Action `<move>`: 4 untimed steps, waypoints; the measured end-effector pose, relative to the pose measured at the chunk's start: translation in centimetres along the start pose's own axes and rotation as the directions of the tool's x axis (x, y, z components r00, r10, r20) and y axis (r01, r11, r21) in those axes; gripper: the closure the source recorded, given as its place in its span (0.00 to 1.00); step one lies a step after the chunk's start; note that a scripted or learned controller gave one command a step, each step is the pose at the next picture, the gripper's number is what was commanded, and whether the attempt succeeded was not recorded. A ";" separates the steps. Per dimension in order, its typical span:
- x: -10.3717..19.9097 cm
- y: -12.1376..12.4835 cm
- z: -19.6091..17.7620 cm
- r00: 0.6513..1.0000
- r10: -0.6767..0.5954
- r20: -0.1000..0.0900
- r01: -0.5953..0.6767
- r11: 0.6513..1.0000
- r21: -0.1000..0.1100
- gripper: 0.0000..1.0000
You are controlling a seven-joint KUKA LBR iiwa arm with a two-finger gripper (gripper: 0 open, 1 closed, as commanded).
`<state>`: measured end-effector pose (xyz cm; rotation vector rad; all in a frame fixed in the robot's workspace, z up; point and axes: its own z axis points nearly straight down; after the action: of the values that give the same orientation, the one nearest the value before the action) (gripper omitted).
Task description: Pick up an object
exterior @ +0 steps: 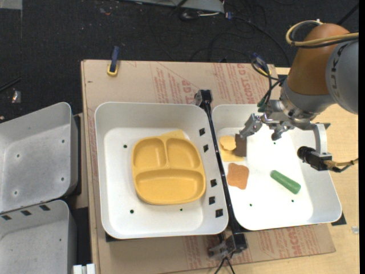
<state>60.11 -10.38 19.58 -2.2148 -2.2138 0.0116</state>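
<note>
The left shallow white bin [108, 153] holds a yellow plastic divided tray [169, 171], lying flat near its middle. The right shallow white bin [319, 204] holds three things: a pale yellow slice-shaped piece [227, 143] at its left wall, an orange toast-shaped piece [238, 176] just below that, and a green cylindrical stick [285, 182] lying tilted nearer the middle, well apart from both. My jaws [251, 138] hang over the right bin's upper left part, one dark finger [240, 147] down beside the pale yellow piece; whether they stand open or closed I cannot tell. The bin's floor is bare toward its right wall and near edge. Both bins sit on the brown cardboard-covered surface [154, 79].
</note>
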 end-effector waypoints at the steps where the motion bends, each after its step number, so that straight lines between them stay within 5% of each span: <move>1: 0.0 0.3 -0.6 1.000 -0.001 0.002 0.001 1.000 -0.012 0.00; 3: 0.4 0.1 10.7 1.000 0.000 0.001 0.000 1.000 -0.007 0.00; 4: 0.3 0.3 9.3 1.000 0.002 0.002 -0.002 1.000 -0.013 1.00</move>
<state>60.28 -10.04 10.25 -2.2243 -2.2198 -0.0006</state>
